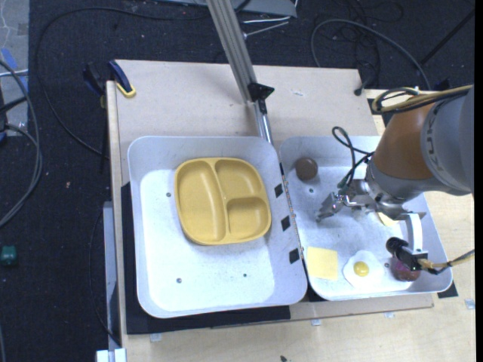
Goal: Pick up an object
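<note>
The gripper [330, 208] hangs low over the right bin [332, 236], its thin metal fingers pointing toward the bin's left half, their tips near the white floor; whether they are parted or closed cannot be made out, and nothing shows between them. Behind it the arm [423, 153] comes in from the right, a thick grey barrel with a broad orange band just above the wrist, bent down over the bin's far right side, with black cables looping along the wrist. Near the gripper, toward the bin's back, lies a small round brown ball [306, 169], dull and smooth. Toward the front lies a flat pale yellow square [324, 262] like a cheese slice, and just beside it a toy fried egg [361, 269], white and round with a yellow yolk. A small dark reddish piece [404, 266] sits at the front right corner, partly under a black and white part of the tool. The left bin [151, 277] holds a yellow plastic plate [223, 200] with rounded corners and three compartments, lying flat on the speckled white floor. Both bins sit side by side on a light wooden bench [181, 96], and a grey metal pole [230, 36] slants up from the back.
</note>
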Controlling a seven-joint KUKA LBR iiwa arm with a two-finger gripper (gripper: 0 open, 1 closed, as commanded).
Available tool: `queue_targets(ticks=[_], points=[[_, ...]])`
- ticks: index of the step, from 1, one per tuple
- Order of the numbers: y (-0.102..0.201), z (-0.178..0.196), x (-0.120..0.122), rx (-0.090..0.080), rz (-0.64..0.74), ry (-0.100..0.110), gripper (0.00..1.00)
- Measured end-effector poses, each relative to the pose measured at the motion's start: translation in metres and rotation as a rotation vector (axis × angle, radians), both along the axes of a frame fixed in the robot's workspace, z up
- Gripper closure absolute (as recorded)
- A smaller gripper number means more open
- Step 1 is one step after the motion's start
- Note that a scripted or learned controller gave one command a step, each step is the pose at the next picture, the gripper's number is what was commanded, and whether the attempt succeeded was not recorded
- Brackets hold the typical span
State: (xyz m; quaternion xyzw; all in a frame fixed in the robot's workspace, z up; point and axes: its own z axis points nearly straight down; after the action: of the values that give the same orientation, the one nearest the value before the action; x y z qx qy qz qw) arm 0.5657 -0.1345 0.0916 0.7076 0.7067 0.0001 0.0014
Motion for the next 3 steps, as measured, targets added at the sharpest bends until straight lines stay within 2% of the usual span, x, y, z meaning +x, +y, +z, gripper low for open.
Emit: queue_targets(ticks=[1,3], points=[[-0.001,0.013,0.001,-0.001,-0.001,-0.004,1.00],[0.009,0.102,0.005,0.000,0.004,-0.003,1.00]])
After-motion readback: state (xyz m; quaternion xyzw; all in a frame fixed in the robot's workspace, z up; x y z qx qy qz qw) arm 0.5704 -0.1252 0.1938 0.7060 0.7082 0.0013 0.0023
